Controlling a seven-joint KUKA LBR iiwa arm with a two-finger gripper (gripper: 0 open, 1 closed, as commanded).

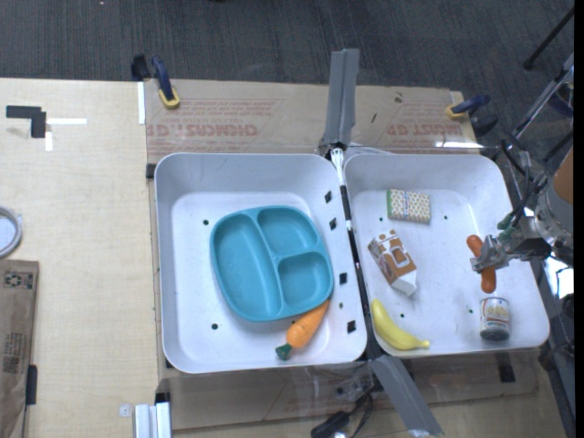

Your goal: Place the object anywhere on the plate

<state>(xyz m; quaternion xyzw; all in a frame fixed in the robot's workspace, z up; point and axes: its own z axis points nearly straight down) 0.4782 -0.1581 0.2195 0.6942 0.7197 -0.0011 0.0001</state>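
A blue divided plate [246, 263] lies in the middle of the left bin [167, 245]. An orange carrot [307, 326] with a green stem rests against the plate's lower right rim, on the bin floor. My gripper [486, 259] is low at the right side of the right bin [438, 290], right over the middle of a red-orange sausage [489, 282]. The sausage's two ends stick out above and below the gripper, and its middle is hidden. The sausage looks to be lying on the bin floor.
The right bin also holds a green-and-yellow box [408, 205] at the back, a brown-and-white carton [393, 261] in the middle, a banana [394, 328] at the front left and a small can [495, 318] just in front of the gripper. A divider ridge [343, 245] separates the bins.
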